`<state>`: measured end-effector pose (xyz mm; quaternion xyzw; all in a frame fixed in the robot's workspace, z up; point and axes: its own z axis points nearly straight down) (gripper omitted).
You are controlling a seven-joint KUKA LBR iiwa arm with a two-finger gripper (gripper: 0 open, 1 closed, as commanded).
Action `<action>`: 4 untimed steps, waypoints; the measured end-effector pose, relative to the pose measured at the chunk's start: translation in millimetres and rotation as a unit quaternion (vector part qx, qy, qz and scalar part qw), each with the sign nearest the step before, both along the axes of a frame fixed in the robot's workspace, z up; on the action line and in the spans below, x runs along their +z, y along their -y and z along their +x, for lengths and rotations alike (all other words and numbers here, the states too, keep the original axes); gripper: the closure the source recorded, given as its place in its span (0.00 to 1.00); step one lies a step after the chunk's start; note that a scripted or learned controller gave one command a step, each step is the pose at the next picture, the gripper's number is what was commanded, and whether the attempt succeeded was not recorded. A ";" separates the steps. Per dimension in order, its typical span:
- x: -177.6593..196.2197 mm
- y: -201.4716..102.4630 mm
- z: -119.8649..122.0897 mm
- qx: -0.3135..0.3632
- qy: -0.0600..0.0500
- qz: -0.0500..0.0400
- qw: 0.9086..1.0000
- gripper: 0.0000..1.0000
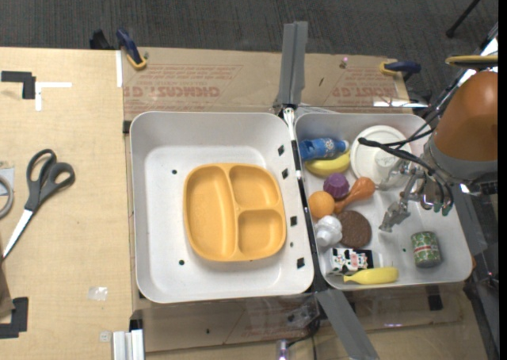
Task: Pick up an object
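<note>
My gripper hangs over the right side of the right bin, and its fingers stand open with nothing between them. One fingertip points down at bare bin floor. A green can lies just below and to the right of it. A brown round disc sits to its left, and a white cup is above it. Farther left lie an orange ball, a purple grape bunch and a tan drumstick-shaped toy.
The right bin also holds a blue bottle, a yellow banana, a white lump, a cow-print carton and a second yellow piece. A yellow divided plate fills the left bin. Scissors lie on the bench.
</note>
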<state>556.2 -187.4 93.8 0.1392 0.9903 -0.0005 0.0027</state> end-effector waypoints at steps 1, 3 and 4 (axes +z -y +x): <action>2.4 -2.2 72.1 0.051 -0.047 0.006 0.998 0.00; -0.9 -74.8 -49.7 -0.025 0.000 0.000 1.000 0.00; 106.2 8.2 -12.5 -0.027 0.000 0.000 1.000 0.00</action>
